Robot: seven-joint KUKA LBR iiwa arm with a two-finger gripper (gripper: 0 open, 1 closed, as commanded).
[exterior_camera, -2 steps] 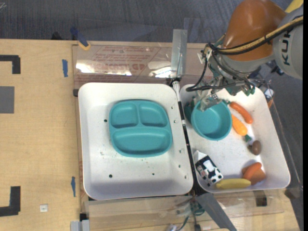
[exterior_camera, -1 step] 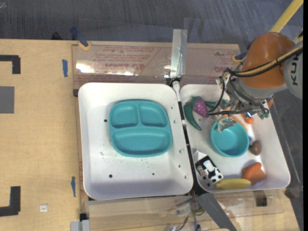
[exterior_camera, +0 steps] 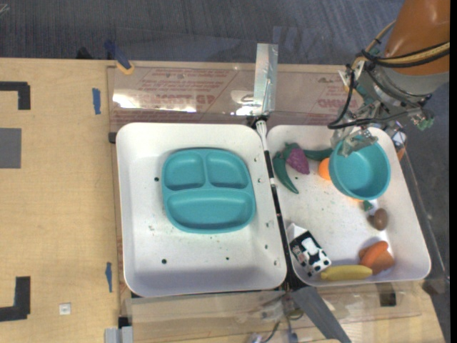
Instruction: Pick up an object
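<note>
The grey arm with its orange band (exterior_camera: 421, 9) reached in from the upper right, wrist bent down over the right white bin (exterior_camera: 418, 259). The two-finger gripper (exterior_camera: 355, 143) sat at the back rim of the teal plastic bowl (exterior_camera: 360, 170); whether it gripped that rim I could not tell. Left of the bowl lay a purple eggplant toy (exterior_camera: 297, 161), and a small orange ball (exterior_camera: 325, 168) touched its side.
</note>
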